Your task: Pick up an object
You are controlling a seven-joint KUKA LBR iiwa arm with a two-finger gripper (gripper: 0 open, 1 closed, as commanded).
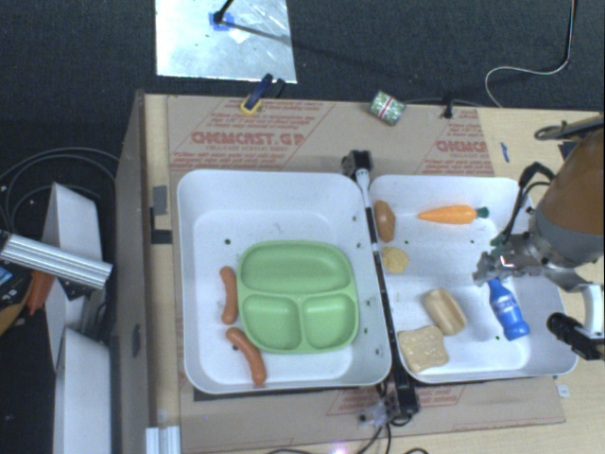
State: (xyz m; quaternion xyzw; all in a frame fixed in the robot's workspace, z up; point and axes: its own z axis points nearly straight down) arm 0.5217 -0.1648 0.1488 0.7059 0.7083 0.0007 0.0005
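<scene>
Hovering at the right bin's (pixel 544 362) far side, the pincer (pixel 498 265) sits just above the blue bottle's (pixel 509 310) cap, likely lined up to grab it; its grip state I cannot tell

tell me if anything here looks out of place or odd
Mildly, yes. The green divided plate in the left bin has nothing on it, while two sausages lie loose on the bin floor beside it. A small green roll also sits outside both bins on the bench. Nothing looks spilled or broken.
</scene>
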